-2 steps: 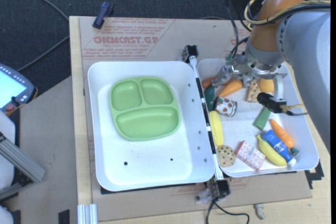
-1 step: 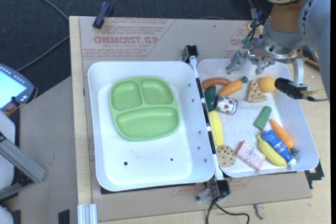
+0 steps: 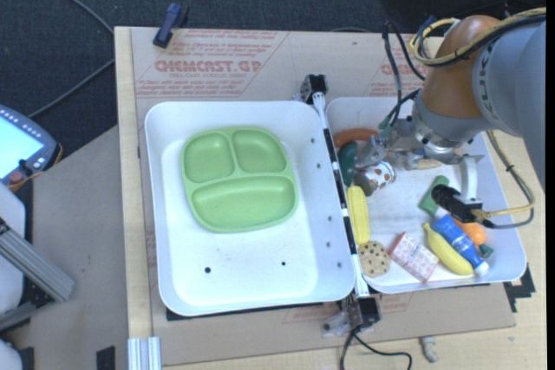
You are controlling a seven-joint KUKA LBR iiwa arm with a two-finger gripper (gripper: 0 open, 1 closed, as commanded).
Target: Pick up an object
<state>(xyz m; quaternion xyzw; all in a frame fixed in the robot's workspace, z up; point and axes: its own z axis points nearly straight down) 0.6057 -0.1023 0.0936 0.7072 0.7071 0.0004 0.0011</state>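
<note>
the task names no single object; the candidates all lie in the right bin [image 3: 507,266]. closest to the gripper [image 3: 381,159] is a small rounded brown-and-white piece [image 3: 380,176], near the bin's left wall toward the far end, just under the fingertips and possibly touching them. whether it sits between the fingers cannot be told, and whether the claw is wide or narrow cannot be told either.

beside it along the left wall lies a yellow corn cob [image 3: 358,216], lengthwise, with a dark green item [image 3: 348,159] and an orange item [image 3: 354,137] at the far left corner. a round cookie [image 3: 374,257] rests at the near left corner, a pink-and-white packet [image 3: 413,256] just beside it. toward the near right corner lie a banana [image 3: 448,251], a blue bottle [image 3: 459,241] on top of it, and a small orange piece [image 3: 473,232].

the grey arm [image 3: 507,74] comes over the bin's far right corner.

the left bin [image 3: 165,212] holds a green divided plate [image 3: 238,178], toward its far end.
</note>
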